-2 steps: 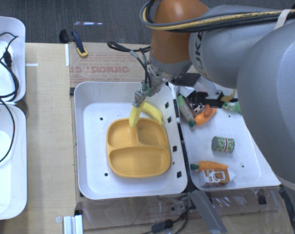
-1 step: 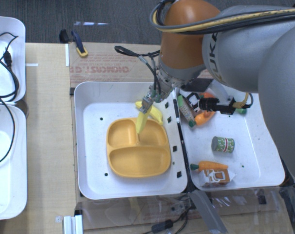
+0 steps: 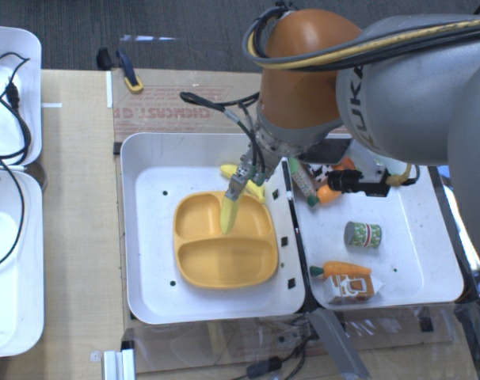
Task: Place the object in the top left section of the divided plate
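one fixed camera above the bench [image 3: 74, 212], slanting down on both bins [image 3: 145, 236]

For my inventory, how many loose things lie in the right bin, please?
3 clearly: a small can in the middle, a carrot near the front and a printed packet just below the carrot. More things under the arm at the back may be partly hidden.

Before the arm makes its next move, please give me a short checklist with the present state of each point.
1. Yellow object between the fingers of the pincer: ok.
2. Object above the divided plate: ok.
3. Object over the top left section: not ok, it hangs on the divider between the two top sections.
4. Plate flat inside the left bin: ok.
5. Top left section free of other things: ok.
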You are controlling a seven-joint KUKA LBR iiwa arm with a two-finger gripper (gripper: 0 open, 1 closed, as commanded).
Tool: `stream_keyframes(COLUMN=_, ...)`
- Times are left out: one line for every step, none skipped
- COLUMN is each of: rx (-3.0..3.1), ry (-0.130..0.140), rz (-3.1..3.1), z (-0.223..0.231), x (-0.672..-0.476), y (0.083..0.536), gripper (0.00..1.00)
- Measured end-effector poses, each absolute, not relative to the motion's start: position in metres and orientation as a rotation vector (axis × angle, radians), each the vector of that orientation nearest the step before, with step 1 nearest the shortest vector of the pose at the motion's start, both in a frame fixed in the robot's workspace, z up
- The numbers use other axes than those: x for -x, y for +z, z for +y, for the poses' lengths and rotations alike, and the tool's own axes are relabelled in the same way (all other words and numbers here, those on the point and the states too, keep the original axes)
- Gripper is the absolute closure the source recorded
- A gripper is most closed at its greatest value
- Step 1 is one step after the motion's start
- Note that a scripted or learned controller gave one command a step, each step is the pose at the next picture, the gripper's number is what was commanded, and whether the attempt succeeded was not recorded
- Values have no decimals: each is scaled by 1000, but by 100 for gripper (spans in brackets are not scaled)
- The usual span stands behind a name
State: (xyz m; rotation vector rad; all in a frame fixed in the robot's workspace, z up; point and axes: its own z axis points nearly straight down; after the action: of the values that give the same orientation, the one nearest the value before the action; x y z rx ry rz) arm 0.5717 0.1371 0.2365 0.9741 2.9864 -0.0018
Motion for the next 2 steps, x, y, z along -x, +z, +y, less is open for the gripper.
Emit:
stream_keyframes(rx=-677, ry=-2, rz=3068, z=194, x=-538, y=237, gripper=100)
stream_keyframes(rx=-514, ry=-2, rz=3100, z=228, x=-486, y=227, gripper=100)
